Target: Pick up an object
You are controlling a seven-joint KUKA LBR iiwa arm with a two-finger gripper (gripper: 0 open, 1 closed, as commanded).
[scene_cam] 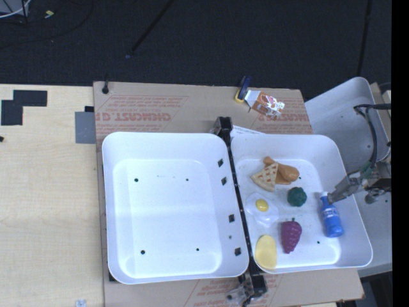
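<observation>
The gripper point(339, 192) reaches in low over the right bin's point(348, 251) right rim; whether it is released or clenched cannot be told. The arm point(348, 107) curves down from above and behind it. Just below the tips lies a blue bottle point(330, 219), touching or nearly so. Further left sit a green ball point(296, 197), purple grapes point(291, 235) and a waffle piece point(266, 175).
</observation>
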